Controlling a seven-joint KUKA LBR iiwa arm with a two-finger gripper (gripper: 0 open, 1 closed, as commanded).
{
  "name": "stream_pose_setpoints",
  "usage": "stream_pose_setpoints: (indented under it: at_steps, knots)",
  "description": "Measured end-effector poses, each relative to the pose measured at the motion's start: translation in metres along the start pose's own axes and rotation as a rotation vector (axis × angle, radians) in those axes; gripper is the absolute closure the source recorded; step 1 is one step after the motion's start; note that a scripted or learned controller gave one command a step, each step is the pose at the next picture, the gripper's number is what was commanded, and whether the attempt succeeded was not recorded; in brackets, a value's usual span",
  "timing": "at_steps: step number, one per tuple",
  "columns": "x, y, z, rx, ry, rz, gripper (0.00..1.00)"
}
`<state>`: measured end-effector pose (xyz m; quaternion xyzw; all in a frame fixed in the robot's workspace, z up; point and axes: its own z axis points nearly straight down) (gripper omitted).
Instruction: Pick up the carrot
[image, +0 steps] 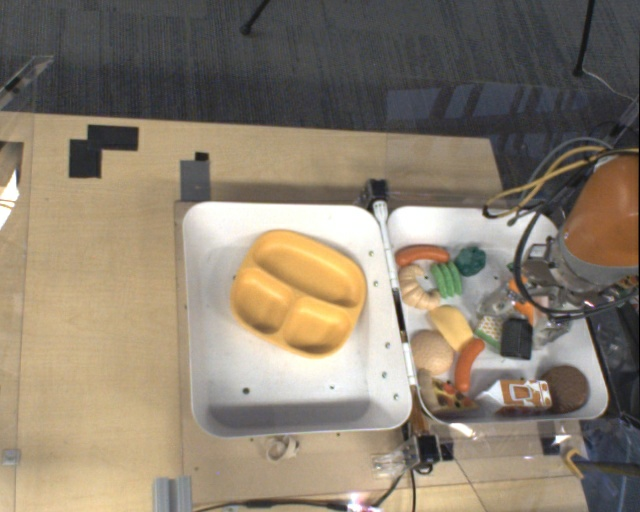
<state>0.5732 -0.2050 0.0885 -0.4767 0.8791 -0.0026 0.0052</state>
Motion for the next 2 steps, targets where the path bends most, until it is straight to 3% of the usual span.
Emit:
stream_pose_setpoints:
  at_steps: [1, 2]
  knots:
    - [0.001, 0.001, 0.000, 0.001, 0.000, 0.273, 0.00]
    - [-0.008, -0.008, -0.024, 0.029, -0.021, 0.268, 1.00]
